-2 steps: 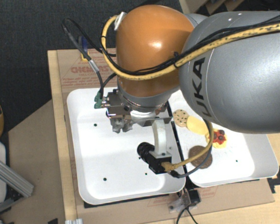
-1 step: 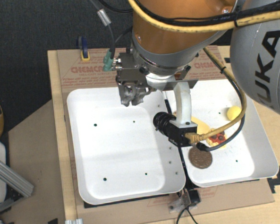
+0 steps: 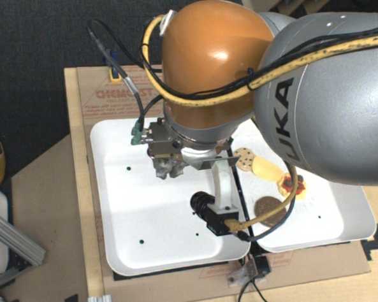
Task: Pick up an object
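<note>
Arm [image 3: 327, 107] reaches in from 3 o'clock. The jaws hang under the wrist, over the left bin [image 3: 118, 247], toward its 12 o'clock side. Whether they stand open or closed, or hold anything, cannot be told.

The objects lie apart from the jaws, between their 3 and 4 o'clock, in the right bin [image 3: 334, 234] near its 9 o'clock wall: tan perforated disc [image 3: 244, 158], yellow piece [image 3: 265, 168], red piece [image 3: 287, 186], brown disc [image 3: 266, 207].

Grey arm [image 3: 339, 99], glossy orange band [image 3: 211, 43] (black KUKA lettering [image 3: 288, 119]).
</note>
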Robot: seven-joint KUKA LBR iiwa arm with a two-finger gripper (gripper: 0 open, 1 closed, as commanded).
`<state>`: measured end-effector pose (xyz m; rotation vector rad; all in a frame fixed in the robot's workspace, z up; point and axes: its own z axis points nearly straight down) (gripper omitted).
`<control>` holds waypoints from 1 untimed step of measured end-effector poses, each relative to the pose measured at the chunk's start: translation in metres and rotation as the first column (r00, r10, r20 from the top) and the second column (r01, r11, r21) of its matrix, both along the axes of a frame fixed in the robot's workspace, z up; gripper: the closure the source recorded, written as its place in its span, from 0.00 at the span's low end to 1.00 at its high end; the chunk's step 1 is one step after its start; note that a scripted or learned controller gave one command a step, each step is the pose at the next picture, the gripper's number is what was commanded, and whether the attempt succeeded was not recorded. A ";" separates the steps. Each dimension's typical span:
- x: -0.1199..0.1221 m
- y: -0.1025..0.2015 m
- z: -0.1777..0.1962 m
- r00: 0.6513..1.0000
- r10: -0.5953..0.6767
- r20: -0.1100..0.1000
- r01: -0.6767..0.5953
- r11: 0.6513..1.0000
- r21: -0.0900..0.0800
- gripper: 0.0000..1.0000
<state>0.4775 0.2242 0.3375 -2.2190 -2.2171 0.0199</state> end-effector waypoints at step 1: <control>0.002 0.000 0.043 1.000 0.002 0.017 -0.002 1.000 0.008 1.00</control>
